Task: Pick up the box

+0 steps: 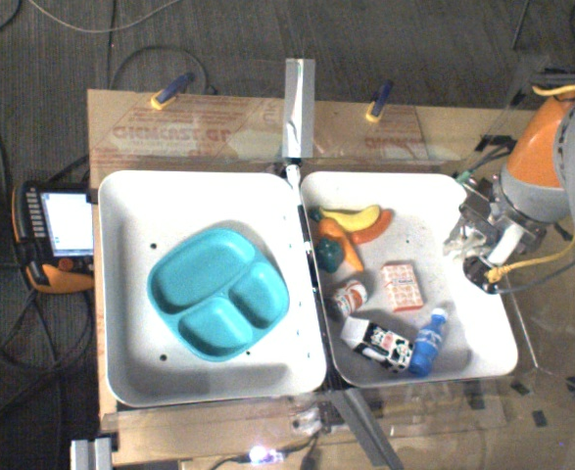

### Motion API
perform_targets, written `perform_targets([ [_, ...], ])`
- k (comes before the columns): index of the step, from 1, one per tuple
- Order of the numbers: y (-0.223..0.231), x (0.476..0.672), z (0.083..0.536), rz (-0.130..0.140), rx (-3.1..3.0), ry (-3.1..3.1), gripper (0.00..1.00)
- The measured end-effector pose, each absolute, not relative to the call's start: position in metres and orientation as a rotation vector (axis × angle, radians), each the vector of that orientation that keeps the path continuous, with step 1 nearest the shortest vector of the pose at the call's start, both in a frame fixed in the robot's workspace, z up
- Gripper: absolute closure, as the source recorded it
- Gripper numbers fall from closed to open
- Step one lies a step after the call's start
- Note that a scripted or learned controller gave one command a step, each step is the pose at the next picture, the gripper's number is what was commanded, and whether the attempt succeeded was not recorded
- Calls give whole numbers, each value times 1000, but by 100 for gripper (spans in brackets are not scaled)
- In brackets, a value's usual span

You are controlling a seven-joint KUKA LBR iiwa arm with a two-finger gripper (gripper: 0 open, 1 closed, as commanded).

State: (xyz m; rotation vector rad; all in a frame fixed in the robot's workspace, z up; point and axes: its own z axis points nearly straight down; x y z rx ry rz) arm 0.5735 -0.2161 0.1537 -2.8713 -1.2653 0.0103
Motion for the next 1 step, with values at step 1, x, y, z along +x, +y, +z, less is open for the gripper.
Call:
perform_targets([
  [1,-216,573,154,11,-2872,-1265,0],
])
